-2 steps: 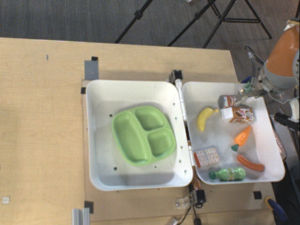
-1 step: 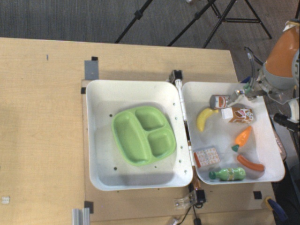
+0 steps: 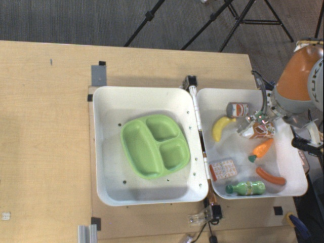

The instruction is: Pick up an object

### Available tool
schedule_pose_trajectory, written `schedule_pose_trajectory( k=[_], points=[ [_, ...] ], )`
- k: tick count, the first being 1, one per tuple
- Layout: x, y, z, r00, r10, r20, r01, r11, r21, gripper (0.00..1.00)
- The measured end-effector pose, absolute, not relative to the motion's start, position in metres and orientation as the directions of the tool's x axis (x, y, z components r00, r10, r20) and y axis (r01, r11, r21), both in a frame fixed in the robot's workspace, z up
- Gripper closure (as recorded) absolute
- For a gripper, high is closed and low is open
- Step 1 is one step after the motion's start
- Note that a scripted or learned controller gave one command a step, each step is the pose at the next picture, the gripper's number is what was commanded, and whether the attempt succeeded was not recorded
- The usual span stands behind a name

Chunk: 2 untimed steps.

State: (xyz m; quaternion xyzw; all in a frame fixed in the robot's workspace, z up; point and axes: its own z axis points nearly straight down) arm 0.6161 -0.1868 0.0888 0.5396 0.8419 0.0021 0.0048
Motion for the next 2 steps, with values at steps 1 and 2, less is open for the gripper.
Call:
schedule_pose_trajectory(
  k=[1, 2],
  points=[
    [0.6212, -0.1813, 0.1035, -0.422, 0.906, -0.007, 0.906, 0.422, 0.021, 1.0],
    [0.6211, -0.1814, 0.1034, -0.422, 0.907, -0.006, 0.906, 0.422, 0.021, 0.0]
  ],
)
